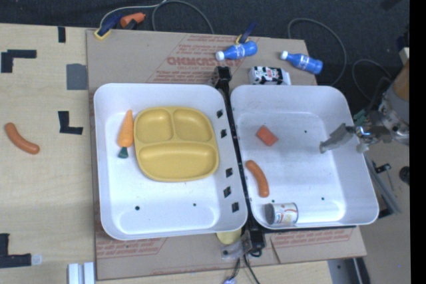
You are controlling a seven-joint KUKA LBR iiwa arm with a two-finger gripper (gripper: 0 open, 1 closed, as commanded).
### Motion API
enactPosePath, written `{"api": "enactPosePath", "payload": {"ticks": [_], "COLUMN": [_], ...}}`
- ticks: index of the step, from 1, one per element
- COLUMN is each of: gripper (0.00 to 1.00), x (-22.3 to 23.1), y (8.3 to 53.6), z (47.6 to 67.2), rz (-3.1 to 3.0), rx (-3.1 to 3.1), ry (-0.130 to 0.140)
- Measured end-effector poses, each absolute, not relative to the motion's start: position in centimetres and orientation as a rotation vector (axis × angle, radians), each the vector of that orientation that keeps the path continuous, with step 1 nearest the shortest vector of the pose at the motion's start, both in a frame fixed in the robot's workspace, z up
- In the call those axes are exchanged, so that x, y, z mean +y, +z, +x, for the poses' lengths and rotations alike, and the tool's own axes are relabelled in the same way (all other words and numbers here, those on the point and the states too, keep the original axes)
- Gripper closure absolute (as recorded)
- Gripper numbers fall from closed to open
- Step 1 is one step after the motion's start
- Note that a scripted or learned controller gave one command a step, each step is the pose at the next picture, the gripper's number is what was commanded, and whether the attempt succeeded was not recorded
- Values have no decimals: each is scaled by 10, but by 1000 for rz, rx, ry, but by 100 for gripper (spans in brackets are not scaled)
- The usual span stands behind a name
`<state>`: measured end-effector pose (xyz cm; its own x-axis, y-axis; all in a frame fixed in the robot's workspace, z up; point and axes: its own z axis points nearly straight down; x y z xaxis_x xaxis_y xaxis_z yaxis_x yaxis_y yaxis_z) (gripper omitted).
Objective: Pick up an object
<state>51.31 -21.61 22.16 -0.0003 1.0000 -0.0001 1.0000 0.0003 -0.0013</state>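
Apparently unladen, the gripper [327, 145] hangs over the right bin [333, 98]; whether spread, I cannot tell.

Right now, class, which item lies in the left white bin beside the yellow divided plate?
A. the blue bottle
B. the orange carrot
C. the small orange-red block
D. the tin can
B: the orange carrot lies against the left edge of the yellow divided plate in the left white bin.
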Motion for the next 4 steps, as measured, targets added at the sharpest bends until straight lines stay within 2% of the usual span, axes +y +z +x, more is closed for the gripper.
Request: {"api": "enactPosePath", "payload": {"ticks": [1, 2, 3, 4], "gripper": [0, 0, 100, 100], "x": [-122, -104, -105, -50], "y": [95, 86, 97, 188], "z": [519, 624, 621, 580], "rz": [-2219, -2219, -2222, -2215], "rx": [-2224, -2233, -2229, -2226], "ry": [-4, -5, -4, -3]}}
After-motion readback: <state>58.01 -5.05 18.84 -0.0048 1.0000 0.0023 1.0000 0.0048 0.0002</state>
